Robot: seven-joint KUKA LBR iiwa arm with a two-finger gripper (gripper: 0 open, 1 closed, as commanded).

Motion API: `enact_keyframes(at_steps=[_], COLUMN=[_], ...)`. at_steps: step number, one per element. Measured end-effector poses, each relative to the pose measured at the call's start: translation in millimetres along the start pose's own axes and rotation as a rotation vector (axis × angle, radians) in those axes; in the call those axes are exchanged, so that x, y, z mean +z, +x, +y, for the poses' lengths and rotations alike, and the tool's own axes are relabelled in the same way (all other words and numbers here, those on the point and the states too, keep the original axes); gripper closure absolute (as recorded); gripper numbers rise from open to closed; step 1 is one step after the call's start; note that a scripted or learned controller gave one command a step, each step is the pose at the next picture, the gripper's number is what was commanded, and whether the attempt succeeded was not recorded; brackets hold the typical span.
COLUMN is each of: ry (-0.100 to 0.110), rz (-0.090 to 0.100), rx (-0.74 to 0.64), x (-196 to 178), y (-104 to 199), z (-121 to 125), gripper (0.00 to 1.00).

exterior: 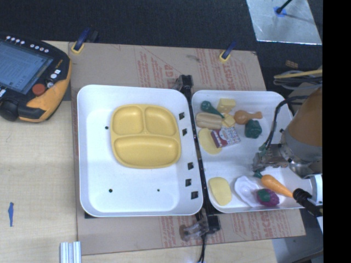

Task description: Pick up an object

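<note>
The right bin (241, 96) holds several toy foods. At its far side lie a green piece (208, 107), a yellow cheese wedge (226, 104), a bread roll (208, 120), a drumstick (247, 115), a dark green chunk (253, 129) and a red packet (225, 137) on a pale yellow disc (207, 142). At the near side are a yellow oval (220, 190), a white piece (246, 187), a purple and green item (267, 198) and an orange carrot (276, 186). My gripper (265, 162) hangs low over the bin's right part, just above the carrot's end.
A yellow divided plate (145, 136) sits in the left bin (93, 196). A teach pendant (30, 78) lies on the bench at far left. Black clips (192, 163) run along the seam between the bins. The arm's body (307, 127) covers the right bin's right edge.
</note>
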State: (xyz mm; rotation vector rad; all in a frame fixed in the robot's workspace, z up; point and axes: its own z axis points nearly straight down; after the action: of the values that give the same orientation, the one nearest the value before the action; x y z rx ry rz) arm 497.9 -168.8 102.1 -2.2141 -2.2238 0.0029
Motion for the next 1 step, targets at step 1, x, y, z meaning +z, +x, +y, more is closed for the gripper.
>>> enact_keyframes(at_steps=[1], ry=[0.001], rz=[0.0], rx=[0.0], x=[0.3], y=[-0.1], z=[-0.1], gripper=[0.0])
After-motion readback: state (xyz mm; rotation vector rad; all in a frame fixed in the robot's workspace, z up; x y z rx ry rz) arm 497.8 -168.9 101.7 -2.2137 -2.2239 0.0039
